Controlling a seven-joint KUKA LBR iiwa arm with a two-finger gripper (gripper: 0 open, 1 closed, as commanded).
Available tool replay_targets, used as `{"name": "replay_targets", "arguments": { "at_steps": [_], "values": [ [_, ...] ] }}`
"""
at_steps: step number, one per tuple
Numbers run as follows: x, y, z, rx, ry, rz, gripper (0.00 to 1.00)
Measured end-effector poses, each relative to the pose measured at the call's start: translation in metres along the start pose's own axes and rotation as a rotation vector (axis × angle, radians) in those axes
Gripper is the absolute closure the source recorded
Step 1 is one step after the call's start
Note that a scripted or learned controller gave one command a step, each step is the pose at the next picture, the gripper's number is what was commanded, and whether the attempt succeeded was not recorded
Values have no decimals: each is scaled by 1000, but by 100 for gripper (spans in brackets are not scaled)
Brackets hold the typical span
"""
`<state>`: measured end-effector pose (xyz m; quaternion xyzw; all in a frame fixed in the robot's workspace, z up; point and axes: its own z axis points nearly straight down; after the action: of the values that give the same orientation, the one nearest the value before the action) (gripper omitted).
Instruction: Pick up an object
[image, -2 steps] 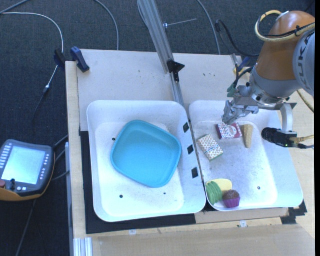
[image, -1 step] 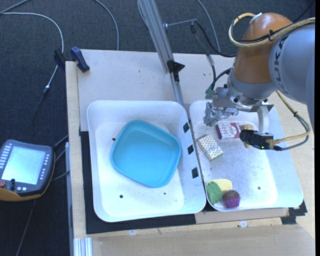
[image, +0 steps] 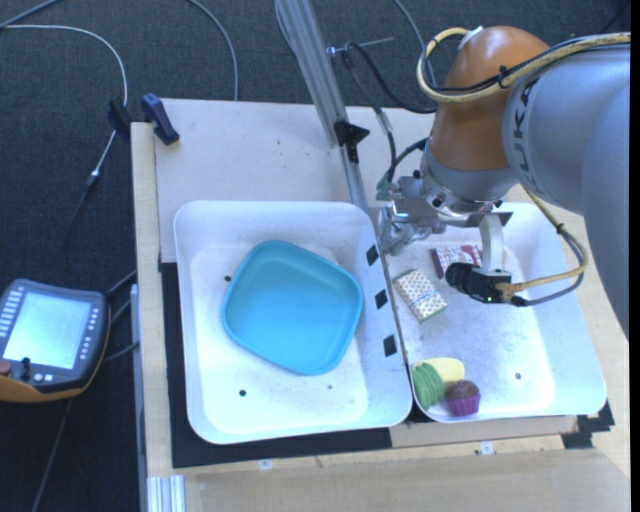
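Note:
My gripper (image: 395, 232) hangs over the far left corner of the right bin (image: 560, 350), close to the wall between the two bins. Just in front of it lies a small patterned gold-and-white box (image: 420, 294), apart from the gripper. A red-and-white packet (image: 455, 258) lies to the gripper's right, partly hidden by the wrist. At the right bin's near left corner sit a green ribbed item (image: 428, 383), a yellow item (image: 448, 369) and a purple item (image: 462, 398), bunched together. A blue square plate (image: 292, 305) lies in the left bin (image: 200, 240).
The grey arm with its orange band (image: 490, 90) covers the far right of the right bin. A metal pole (image: 325, 90) slants over the bench's far edge. A teach pendant (image: 48, 335) lies off the bench at left.

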<state>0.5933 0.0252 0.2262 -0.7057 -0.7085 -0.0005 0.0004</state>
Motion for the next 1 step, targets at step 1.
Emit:
{"name": "replay_targets", "arguments": {
  "at_steps": [1],
  "values": [
    [61,8,0,0,0,-1,100]
  ]
}}
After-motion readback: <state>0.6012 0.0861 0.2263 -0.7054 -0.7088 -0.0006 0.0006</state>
